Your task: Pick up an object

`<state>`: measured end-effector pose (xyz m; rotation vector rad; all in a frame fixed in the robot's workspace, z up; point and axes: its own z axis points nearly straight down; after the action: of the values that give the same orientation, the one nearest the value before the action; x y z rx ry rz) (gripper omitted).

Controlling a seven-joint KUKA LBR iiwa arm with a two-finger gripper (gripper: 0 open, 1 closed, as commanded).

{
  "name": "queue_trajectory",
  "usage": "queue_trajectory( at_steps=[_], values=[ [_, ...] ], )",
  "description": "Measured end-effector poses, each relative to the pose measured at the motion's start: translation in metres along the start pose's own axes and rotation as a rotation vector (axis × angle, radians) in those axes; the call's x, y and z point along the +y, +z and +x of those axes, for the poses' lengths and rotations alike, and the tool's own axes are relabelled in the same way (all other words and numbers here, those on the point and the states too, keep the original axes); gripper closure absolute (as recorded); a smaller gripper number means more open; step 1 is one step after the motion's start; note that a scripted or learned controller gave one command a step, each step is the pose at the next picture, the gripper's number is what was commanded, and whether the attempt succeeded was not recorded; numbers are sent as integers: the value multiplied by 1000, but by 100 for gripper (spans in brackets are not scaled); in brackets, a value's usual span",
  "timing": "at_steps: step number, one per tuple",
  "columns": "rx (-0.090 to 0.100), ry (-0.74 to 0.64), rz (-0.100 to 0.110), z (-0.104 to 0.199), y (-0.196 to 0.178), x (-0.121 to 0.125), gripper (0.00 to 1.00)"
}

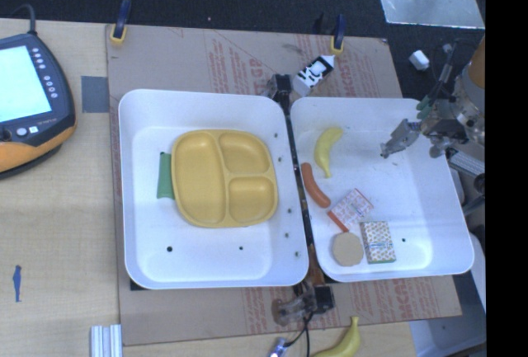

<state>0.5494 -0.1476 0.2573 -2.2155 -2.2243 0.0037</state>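
My gripper [394, 143] hangs over the upper right part of the right bin [429, 207], with nothing visibly held. To its left lies a small yellow banana [327, 149]. Lower left of that is a reddish sausage [315, 185]. Toward the bin's front sit a pink-and-white packet [353, 205], a thin orange stick [337, 221], a round tan disc [347, 249] and a small patterned box [378, 241]. None of these touches the gripper.
The left bin [148, 248] holds a yellow divided plate [223, 178] with a green item [165, 176] tucked under its left edge. A teach pendant [29, 100] lies far left. Another banana [342, 340] sits below the bins, and a black-and-white object [313, 72] above them.
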Motion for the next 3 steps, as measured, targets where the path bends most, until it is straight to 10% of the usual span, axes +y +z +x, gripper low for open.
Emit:
queue_trajectory(
  at_steps=[1,3],
  values=[
    [-1,-2,1,45,88,2,0],
    [1,0,-1,49,165,96,0]
  ],
)
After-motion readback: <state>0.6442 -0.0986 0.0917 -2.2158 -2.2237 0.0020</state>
